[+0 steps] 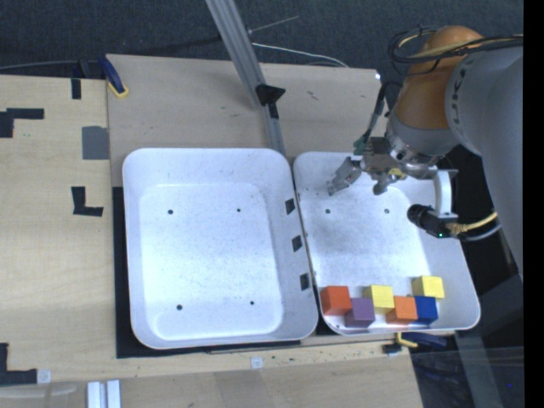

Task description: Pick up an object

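We see the gripper [364, 178] poised over the far end of the right bin [374, 228], its fingers spread apart and holding nothing.

The blocks huddle along that bin's near wall: an orange block [337, 299], purple block [362, 311], two yellow blocks [382, 296], another orange and a blue block [426, 310]. Bare floor separates them from the gripper; the left bin [144, 228] adjoins the right bin.

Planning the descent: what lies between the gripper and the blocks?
In the camera view, just bare white floor of the right bin separates the gripper from the blocks.
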`<state>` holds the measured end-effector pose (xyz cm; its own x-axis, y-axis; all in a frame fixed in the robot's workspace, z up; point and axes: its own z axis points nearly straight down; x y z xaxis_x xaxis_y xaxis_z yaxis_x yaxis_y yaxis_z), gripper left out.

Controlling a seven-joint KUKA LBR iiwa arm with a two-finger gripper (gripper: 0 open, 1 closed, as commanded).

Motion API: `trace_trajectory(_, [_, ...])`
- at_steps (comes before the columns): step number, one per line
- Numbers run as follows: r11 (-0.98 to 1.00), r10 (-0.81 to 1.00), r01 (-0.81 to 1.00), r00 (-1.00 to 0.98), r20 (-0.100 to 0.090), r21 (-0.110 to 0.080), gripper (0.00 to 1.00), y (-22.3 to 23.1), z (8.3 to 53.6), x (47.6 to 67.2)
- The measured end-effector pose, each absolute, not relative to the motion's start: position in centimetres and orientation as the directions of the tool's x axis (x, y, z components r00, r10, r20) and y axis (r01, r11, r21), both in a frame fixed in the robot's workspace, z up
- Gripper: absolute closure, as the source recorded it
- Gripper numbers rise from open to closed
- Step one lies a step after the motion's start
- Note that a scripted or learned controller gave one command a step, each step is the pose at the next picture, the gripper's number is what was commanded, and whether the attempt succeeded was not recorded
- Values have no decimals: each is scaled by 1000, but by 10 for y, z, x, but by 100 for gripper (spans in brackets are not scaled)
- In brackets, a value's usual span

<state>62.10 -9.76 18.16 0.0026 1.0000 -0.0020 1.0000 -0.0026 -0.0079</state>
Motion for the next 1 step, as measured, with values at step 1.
trace_trajectory(1, [2,1000,1000,-2,-2,-2,100,-95,196,622])
